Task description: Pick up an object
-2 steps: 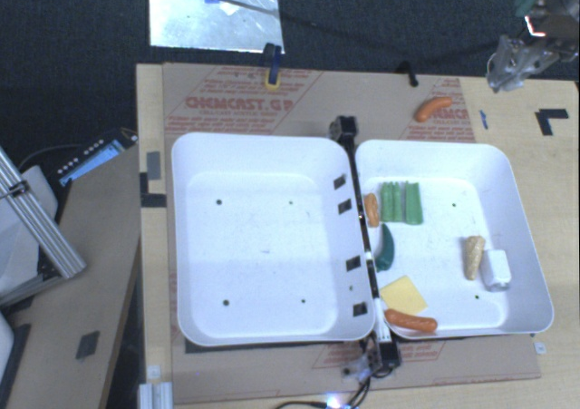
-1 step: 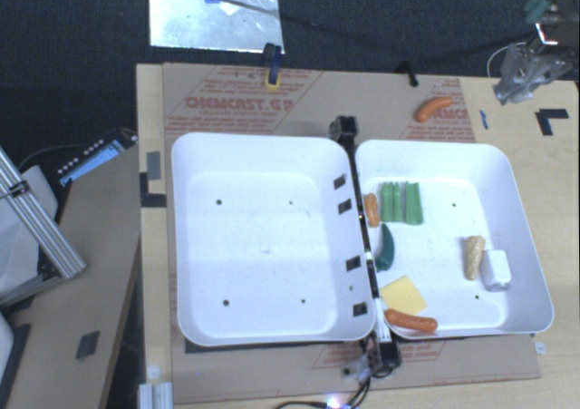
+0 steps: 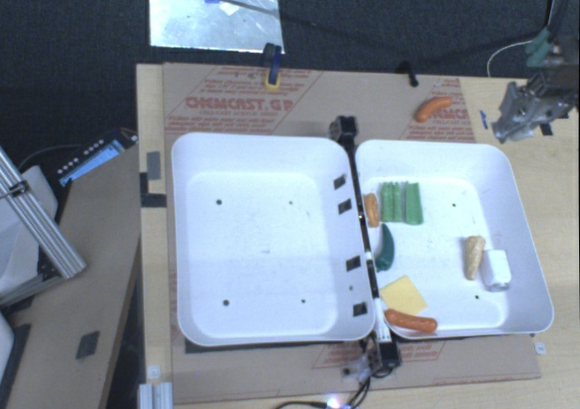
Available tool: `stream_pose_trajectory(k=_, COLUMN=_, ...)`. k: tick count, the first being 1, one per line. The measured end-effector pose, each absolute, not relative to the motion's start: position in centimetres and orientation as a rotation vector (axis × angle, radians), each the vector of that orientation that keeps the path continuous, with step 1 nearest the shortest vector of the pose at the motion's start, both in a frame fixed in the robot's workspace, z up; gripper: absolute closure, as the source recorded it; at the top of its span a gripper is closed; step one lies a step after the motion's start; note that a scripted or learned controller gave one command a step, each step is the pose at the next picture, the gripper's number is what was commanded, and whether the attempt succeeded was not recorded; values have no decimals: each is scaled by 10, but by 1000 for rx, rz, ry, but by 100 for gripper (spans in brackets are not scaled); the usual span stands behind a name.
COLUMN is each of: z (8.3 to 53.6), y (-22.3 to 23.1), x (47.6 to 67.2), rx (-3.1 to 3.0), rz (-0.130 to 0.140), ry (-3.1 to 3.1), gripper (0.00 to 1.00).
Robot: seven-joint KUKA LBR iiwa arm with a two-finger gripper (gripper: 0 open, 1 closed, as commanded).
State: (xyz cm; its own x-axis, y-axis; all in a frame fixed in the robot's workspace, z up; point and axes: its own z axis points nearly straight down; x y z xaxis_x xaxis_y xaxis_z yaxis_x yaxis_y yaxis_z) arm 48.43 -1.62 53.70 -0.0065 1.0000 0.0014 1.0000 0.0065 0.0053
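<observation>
Sausage (image 3: 410, 321) lying at front edge of right bin (image 3: 521, 208), just beside yellow cheese slice (image 3: 403, 293). Probably being light, a bit soft and slippery; taking hold across the middle seeming safest. Looking orange-red, long, slightly curved. Pincer (image 3: 518, 117) hanging beyond bin's far right corner; spread or pressed together, cannot tell.

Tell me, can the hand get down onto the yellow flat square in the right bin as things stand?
Probably yes. The yellow flat square lies uncovered, though the dark green curved piece and orange sausage-shaped piece crowd it. The hand sits beyond the bin's far right corner.
</observation>
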Motion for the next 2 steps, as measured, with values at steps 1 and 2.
stream_pose_trajectory(k=1, z=535, y=-83, x=517, rx=2222, rz=1, ry=2215, gripper=100)
stream_pose_trajectory(k=2, z=510, y=-29, x=486, rx=2213, rz=2, ry=2231, gripper=100)
